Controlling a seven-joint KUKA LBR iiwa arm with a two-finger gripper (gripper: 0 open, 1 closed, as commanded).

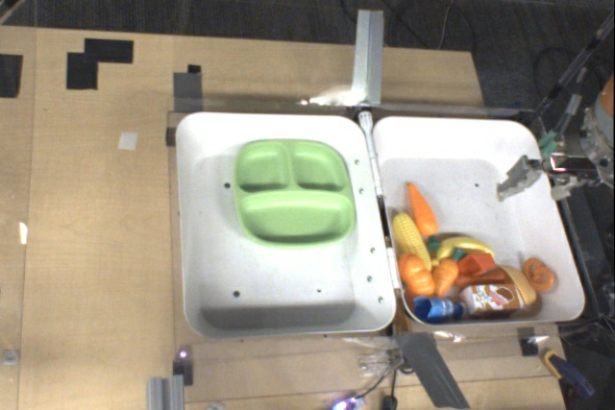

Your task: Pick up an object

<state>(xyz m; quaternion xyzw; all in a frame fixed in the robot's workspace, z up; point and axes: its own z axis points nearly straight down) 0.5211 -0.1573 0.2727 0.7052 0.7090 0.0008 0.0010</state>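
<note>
The right bin (pixel 452 149) holds a heap of toy food in its near half: a carrot (pixel 421 205), a corn cob (pixel 410 238), a banana (pixel 461 247), an orange pepper (pixel 416 276), a brown sauce bottle (pixel 495 295) lying on its side, a small blue piece (pixel 434 308) and an orange ring-shaped piece (pixel 540 275). My gripper (pixel 514 180) hangs over the bin's right side, above bare white floor. It is up and to the right of the heap and touches none of it.
A green divided plate (pixel 293 190) lies in the left bin (pixel 207 206). A metal post (pixel 369 58) stands behind the wall between the bins. The far half of the right bin is bare floor. Cables run behind the bench.
</note>
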